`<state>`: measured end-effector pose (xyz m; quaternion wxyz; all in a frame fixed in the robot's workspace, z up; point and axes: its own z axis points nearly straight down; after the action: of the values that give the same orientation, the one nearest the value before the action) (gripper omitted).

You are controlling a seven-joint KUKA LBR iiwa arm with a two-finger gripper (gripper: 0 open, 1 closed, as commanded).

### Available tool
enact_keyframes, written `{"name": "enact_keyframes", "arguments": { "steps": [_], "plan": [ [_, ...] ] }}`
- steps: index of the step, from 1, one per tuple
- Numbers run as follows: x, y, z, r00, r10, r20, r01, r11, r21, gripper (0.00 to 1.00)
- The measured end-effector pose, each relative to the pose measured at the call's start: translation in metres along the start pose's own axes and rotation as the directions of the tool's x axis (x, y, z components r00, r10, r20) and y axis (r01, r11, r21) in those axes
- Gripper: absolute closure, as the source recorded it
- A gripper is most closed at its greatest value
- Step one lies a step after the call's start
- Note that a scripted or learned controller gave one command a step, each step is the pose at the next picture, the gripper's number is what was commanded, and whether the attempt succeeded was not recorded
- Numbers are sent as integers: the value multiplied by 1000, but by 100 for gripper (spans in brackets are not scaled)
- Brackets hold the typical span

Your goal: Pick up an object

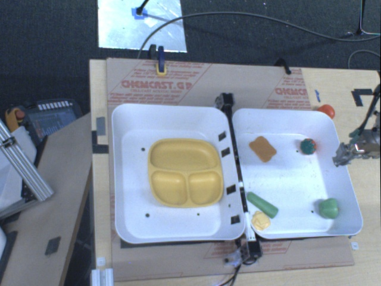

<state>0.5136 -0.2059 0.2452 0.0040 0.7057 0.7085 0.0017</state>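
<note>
So the left shallow white plastic bin [128, 159] has a yellow three-compartment plastic tray [184, 171] sitting in its middle. In the right white bin [286, 119]: a green cylinder-shaped piece [262, 204] near the front left corner with a small pale yellow lumpy thing [261, 221] just beside it, a flat orange-brown toast-like piece [262, 148] toward the back, a small dark green ball [307, 146], and a rounded bright green piece [328, 207] at the front right. My claw [344, 155] hovers over that bin's right rim, nothing visibly in it; can't tell how wide it is.
</note>
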Motion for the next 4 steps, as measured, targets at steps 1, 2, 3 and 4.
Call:
{"name": "enact_keyframes", "arguments": {
  "steps": [1,2,3,4],
  "plan": [
    [49,-2,-7,1000,-4,-4,5,1000,5,100],
    [97,-6,4,1000,-5,-5,5,1000,7,100],
    [144,-10,1,1000,-5,-4,5,1000,6,100],
    [206,-4,-1,1000,-7,-5,7,1000,6,100]
  ]
}}
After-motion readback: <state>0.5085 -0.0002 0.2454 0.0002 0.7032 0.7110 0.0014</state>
